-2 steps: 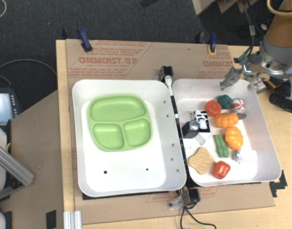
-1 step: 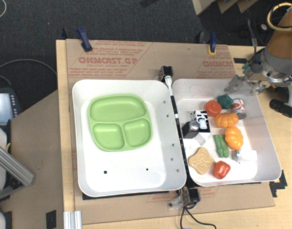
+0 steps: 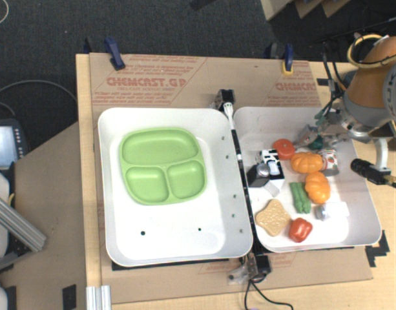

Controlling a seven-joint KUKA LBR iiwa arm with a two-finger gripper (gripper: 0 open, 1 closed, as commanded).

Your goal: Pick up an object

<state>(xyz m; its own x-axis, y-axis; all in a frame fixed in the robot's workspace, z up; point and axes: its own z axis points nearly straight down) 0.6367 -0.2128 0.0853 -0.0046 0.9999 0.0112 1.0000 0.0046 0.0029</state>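
The right white bin point(image 3: 359, 228) holds several toy foods. A small red tomato point(image 3: 283, 148) lies beside an orange pepper point(image 3: 307, 163), with a second orange fruit point(image 3: 318, 187) just below it. A green pod point(image 3: 300, 197), a tan cracker-like piece point(image 3: 272, 217) and a red pepper point(image 3: 300, 229) sit nearer the front. A black-and-white block point(image 3: 267, 165) rests by the bin's left wall. My gripper point(image 3: 322, 134) hangs over the bin's back right part, just behind the orange pepper and to the right of the tomato. Nothing shows held in it.
The left white bin point(image 3: 120, 237) carries a green divided plate point(image 3: 163, 165). The grey arm with its orange band point(image 3: 377, 51) comes in from the upper right. A black part point(image 3: 371, 171) juts over the right bin's right rim. Blue clamps point(image 3: 114, 53) hold the cardboard base.
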